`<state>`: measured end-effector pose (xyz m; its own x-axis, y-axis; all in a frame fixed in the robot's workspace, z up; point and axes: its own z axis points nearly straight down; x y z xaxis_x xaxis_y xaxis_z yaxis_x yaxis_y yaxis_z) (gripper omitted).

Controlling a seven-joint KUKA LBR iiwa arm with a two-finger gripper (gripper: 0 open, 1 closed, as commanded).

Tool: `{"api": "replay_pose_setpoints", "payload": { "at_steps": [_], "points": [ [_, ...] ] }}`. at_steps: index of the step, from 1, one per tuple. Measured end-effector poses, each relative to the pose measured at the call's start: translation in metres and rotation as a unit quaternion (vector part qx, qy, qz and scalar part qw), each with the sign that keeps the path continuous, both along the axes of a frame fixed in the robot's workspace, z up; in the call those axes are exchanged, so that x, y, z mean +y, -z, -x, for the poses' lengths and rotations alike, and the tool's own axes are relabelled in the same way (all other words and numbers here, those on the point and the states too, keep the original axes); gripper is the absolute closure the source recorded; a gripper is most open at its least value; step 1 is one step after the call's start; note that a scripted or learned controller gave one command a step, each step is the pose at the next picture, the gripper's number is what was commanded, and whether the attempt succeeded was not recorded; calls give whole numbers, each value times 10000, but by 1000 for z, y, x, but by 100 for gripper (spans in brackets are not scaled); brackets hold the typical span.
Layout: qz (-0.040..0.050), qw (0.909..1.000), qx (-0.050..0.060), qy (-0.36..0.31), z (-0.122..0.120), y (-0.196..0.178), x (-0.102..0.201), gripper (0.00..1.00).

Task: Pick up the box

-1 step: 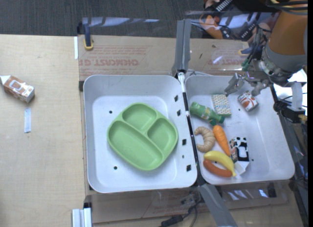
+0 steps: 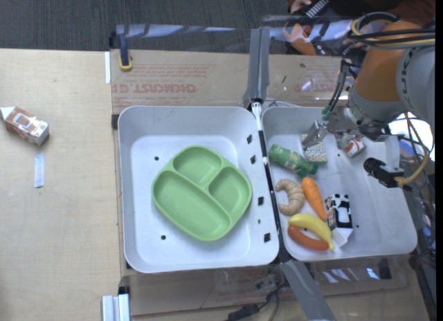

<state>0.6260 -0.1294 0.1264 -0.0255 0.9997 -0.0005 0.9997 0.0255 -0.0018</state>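
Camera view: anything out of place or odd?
One small carton lies tilted on the bare bench, far left of both bins. The toy food, the black-and-white box included, sits in the right bin; the left bin holds a green divided plate.

The desk [image 2: 62, 243] is pale wood. Two shallow white bins sit side by side on it, touching along a shared edge: the left bin [image 2: 138, 243] and the right bin [image 2: 387, 236]. Under their far edges lies a flat sheet of brown cardboard [image 2: 173, 81] with red print, reaching toward the desk's back edge. Well apart from the bins, near the desk's left edge, lies a small carton [image 2: 26, 126], orange and white. Just below it a thin pale strip [image 2: 39, 171] lies flat on the wood.
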Motion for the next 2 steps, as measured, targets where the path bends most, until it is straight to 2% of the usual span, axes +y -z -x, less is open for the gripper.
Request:
{"api": "replay_pose_setpoints", "payload": {
  "at_steps": [1, 2],
  "points": [
    [0, 9991, -6, -424, -4, 34, -6, 0],
    [2, 9992, -9, -410, -4, 25, -7, 100]
  ]
}}
